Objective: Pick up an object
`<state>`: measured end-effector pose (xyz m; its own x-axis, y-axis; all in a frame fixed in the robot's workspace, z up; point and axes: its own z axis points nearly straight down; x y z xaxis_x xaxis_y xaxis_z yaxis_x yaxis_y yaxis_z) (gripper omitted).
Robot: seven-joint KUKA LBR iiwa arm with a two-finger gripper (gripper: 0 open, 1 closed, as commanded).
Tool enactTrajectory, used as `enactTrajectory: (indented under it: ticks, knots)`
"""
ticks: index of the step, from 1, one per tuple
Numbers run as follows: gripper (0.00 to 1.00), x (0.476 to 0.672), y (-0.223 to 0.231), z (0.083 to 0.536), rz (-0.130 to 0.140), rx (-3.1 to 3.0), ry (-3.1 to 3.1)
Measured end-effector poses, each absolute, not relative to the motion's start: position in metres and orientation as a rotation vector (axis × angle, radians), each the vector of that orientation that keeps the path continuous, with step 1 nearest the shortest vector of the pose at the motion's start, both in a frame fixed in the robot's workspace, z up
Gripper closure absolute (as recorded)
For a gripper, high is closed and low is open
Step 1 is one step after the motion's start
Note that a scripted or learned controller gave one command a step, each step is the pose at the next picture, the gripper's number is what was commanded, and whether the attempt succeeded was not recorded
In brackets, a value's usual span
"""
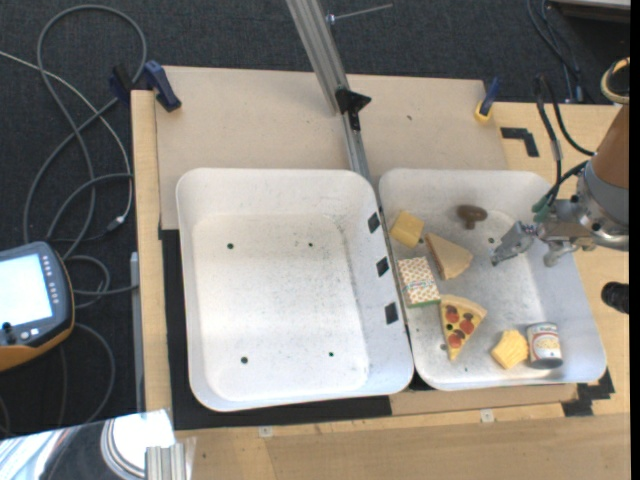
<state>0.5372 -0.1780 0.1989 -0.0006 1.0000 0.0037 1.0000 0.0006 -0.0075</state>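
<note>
camera view: my gripper [522, 245] hangs over the right bin [585, 313], fingers spread open, nothing between them. pizza slice [459, 324], cheese wedge [449, 256], small can [545, 344] and patterned card [418, 279] lie in that bin. left bin [200, 203] sits beside it.
</note>
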Motion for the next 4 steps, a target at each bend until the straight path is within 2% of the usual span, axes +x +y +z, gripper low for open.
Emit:
enactTrajectory:
  ticks: [2,3,4]
  knots:
    - [0.0,0.531,-0.176,0.09,0.004,-2.216,-2.216]
    - [1.0,0.533,-0.177,0.104,-0.003,-2.221,-2.221]
    - [1.0,0.54,-0.176,0.167,-0.006,-2.224,-2.228]
